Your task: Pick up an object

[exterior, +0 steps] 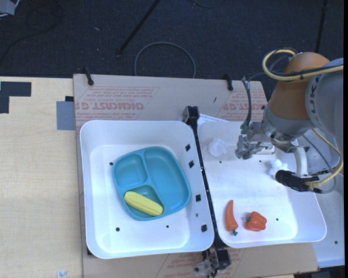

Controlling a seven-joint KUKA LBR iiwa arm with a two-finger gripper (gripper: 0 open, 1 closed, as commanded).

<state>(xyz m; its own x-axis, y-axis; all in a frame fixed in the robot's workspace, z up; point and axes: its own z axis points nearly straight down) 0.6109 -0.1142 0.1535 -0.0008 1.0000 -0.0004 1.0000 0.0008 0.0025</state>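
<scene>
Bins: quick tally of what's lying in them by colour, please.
Yellow: 1, corn cob on the blue plate
Blue: 1, divided plate
Orange: 1, carrot
Red-orange: 1, pepper
Clear or whitish: 1, small item, hard to identify
Total: 5

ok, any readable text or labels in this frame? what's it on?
Red print on the cardboard sheet under the bins, upside down to the camera: too blurred to read for sure.
More red print on its front edge: unreadable.
Teal plate, corn, carrot, pepper: no text.

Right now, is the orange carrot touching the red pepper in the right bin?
Apart. The camera view shows a strip of white bin floor between the carrot and the pepper.
</scene>
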